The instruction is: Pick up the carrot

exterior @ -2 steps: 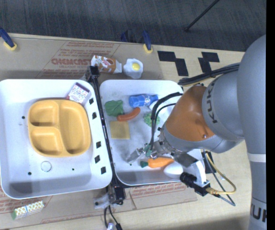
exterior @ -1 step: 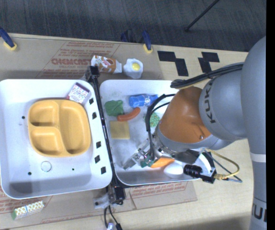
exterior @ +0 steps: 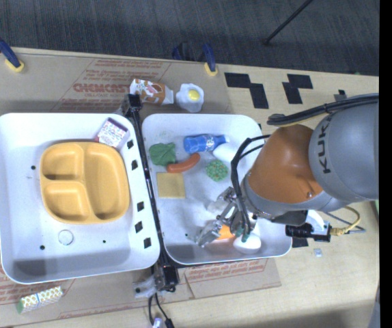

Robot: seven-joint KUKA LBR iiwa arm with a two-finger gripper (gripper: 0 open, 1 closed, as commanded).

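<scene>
Single overhead view of the worktop (exterior: 305, 279). The fingers (exterior: 216, 232) hang low over the 6 o'clock part of the right bin (exterior: 182, 248), pointing toward 8 o'clock, with the grey arm (exterior: 339, 156) and its orange band (exterior: 288, 166) rising behind them at 2 o'clock. The carrot (exterior: 224, 233) shows as a small orange patch right at the fingers, on their 3 o'clock side and touching or nearly touching them; most of it is hidden, so its long axis cannot be read. Whether the fingers are wide, narrow or closed on the carrot cannot be told, since metal and wiring crowd the spot. A white object (exterior: 248, 243) lies just beside the carrot at 4 o'clock. Farther out, toward 11 and 12 o'clock, lie a yellow square (exterior: 171, 185), a sausage (exterior: 184, 162), a green leaf (exterior: 160, 153), a green cluster (exterior: 216, 171) and a blue bottle (exterior: 203, 143). The left bin (exterior: 11, 203) carries a yellow divided tray (exterior: 85, 181). Judgement: the move depends on the carrot sitting squarely between the fingers.
</scene>
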